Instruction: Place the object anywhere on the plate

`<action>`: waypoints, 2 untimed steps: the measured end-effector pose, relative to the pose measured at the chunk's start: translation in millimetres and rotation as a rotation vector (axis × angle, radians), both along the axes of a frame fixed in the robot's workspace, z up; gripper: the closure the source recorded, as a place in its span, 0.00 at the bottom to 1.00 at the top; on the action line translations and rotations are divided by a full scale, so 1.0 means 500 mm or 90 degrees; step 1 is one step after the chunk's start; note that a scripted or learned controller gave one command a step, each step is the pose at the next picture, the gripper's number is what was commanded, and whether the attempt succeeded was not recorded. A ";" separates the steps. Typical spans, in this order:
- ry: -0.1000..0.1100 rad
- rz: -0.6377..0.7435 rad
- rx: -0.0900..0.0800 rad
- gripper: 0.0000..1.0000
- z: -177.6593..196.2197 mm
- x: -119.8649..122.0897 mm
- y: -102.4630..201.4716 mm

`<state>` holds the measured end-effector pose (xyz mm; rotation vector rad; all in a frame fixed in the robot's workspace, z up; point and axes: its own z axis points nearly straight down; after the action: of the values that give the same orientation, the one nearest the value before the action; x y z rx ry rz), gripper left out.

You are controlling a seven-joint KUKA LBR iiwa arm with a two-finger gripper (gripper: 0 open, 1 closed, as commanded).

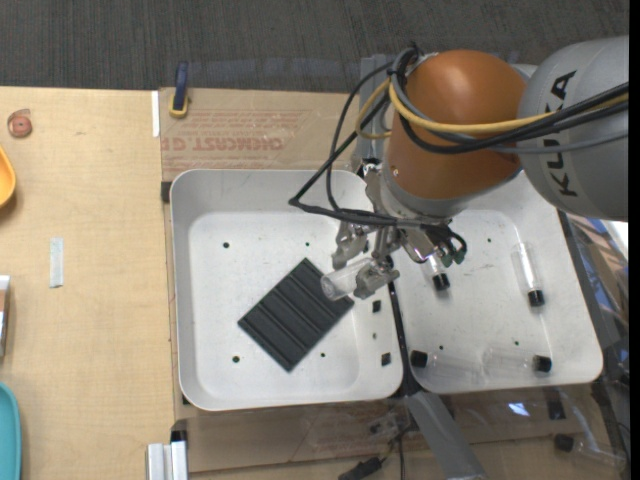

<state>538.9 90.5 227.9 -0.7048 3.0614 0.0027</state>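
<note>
A flat, dark grey, ridged rectangular plate [295,313] lies tilted in the smooth white left bin [200,298]. At its two o'clock corner the metal gripper [360,273] holds a small clear plastic tube [340,285] between narrowed fingers, touching the plate's edge.

The big orange wrist band [455,118] and grey arm cover most of the gap between the two shallow white bins [190,268], so the gripper [362,268] is a tangle of metal and cables. Can't tell how it's set. The clear tube-like bit [340,284] under it is blurry, touching the dark ribbed plate's [295,315] corner maybe.
</note>
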 end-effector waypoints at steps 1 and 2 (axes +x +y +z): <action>-0.002 -0.160 0.000 1.00 0.032 0.067 -0.063; -0.002 -0.160 0.000 0.00 0.032 0.067 -0.062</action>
<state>572.3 59.3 243.9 -0.3154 3.1222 0.0012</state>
